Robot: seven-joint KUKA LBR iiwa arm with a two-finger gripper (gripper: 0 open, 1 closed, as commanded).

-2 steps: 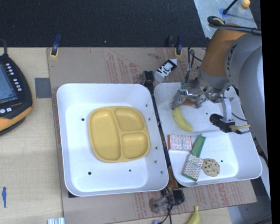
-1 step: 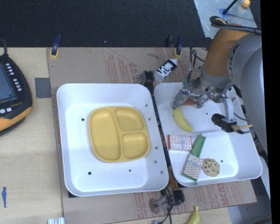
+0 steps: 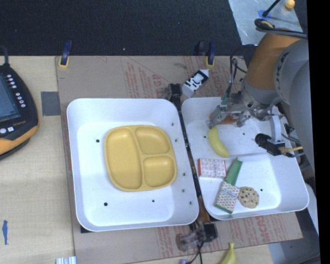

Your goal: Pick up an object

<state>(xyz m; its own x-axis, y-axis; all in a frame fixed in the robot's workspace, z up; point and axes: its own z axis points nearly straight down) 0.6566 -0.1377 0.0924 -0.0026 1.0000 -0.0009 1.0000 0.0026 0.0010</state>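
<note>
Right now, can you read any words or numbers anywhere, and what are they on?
None can be read.
Cardboard mat: red print, too faint.
Small red-and-white packet: blurred.
Patterned packet: too small.
Black-and-white item: markings unreadable.
Handheld screen: blurred.

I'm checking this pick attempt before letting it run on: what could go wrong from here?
1. The claw sits at the top end of the banana, not over its middle; a grasp there may slip off the curved, tapering tip.
2. The banana lies near the right bin's left wall, so a push could shove it against the wall rather than lift it.
3. The red-and-white packet and green bar lie just below the banana and could get knocked.
</note>
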